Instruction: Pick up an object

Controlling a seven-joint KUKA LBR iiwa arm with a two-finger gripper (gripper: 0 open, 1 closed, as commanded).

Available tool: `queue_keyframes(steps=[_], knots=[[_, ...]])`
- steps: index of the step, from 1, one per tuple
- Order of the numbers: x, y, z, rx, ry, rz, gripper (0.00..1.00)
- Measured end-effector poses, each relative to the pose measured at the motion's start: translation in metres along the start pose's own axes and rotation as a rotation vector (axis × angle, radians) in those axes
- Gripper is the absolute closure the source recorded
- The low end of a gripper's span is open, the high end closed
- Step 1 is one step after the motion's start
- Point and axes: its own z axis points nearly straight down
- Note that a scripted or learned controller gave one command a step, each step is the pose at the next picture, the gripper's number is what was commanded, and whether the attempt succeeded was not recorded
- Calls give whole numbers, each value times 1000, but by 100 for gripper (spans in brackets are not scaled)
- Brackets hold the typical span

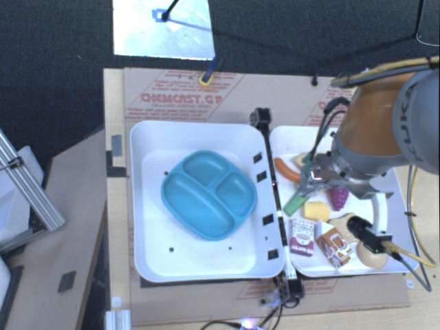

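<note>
Gripper point(311, 177), finger state not discernible, low over right bin point(289, 137) by sausage point(286, 169); best centred on one item before closing.

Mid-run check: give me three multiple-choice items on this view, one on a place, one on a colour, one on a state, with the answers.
1. Where does the divided plate lie?
A. In the left bin
B. In the right bin
C. On the bare bench

2. What colour is the divided plate?
A. Red
B. Blue
C. Yellow

3. Where is the end effector now?
A. Over the divided plate
B. Outside both bins
C. Low over the right bin, among the small items

Answers: 1 A, the plate sits alone in the left bin. 2 B, it is light blue. 3 C, the end effector is down by the orange sausage and green piece.
</note>
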Motion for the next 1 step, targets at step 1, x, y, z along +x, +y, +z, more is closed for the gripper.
queue_keyframes(steps=[1], knots=[[0,4,-20,0,0,-3,100]])
